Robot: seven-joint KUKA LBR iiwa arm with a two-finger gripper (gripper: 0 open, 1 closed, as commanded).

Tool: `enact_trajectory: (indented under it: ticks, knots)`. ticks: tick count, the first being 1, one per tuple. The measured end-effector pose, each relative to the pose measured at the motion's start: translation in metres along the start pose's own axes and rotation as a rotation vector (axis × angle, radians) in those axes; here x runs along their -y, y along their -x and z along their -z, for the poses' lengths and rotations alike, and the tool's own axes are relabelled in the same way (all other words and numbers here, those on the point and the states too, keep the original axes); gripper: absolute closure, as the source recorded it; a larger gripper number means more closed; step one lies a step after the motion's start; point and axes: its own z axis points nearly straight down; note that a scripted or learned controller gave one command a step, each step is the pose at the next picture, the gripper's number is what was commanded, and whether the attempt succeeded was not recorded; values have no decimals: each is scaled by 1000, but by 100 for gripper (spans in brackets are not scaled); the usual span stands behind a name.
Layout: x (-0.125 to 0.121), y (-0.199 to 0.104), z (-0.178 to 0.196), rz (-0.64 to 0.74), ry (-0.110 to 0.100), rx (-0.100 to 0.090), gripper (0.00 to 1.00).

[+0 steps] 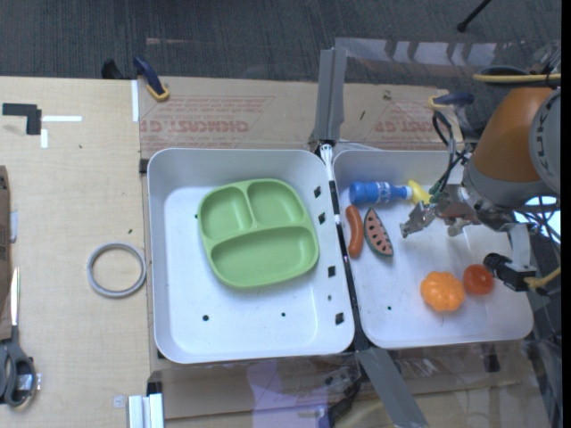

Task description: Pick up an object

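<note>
Scanning from the near edge of the bench: scissors lie at the near left corner, a tape ring just beyond them on the bare wood.

Left bin: one green plate with three compartments, sitting flat toward the far half. Nothing in its compartments.

Right bin: an orange near the near edge, a tomato just beside it on its right, the two close but contact not resolvable. Further in, along the wall shared with the left bin, a sausage and a melon slice lie side by side. Near the far edge, a blue bottle with a yellow cap lies on its side, cap pointing right.

Gripper hangs over the middle of the right bin, just right of the bottle cap, beyond the orange. Fingers appear narrowly parted and point left and down; nothing sits between them. Height above the bin floor cannot be judged.

Status: no object grasped or lifted. All five pickable items rest on the bin floor. Judgement: task at approach stage; target choice, descent, closure and lift all remain. Nearest candidates are the bottle and the melon slice.

Far edge of bench: a blue clamp near the far left of the cardboard.
</note>
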Motion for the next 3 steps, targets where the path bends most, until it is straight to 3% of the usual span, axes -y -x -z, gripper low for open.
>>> enact_trajectory:
  ticks: [1,2,3]
  knots:
    - [103,1,-18,0,-3,-2,0]
    - [103,1,-11,-3,-5,-3,100]
    - [102,-57,122,4,-1,1,100]
